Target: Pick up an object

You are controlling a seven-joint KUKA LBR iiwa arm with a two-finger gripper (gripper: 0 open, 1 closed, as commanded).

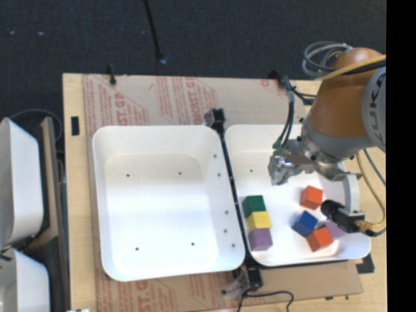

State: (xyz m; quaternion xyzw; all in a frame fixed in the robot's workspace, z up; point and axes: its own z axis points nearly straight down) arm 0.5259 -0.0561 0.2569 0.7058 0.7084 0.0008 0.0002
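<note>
Hovering: gripper (281, 169) over right bin (260, 142), jaw state indeterminate.
Left stack: green (253, 204), yellow (261, 220), purple (260, 238) blocks.
Right cluster: orange (312, 197), blue (304, 223), red (320, 238) blocks.

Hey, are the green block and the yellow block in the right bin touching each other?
Touching. The camera view shows the green block butted against the yellow block just below it, no white bin floor between them.
</note>
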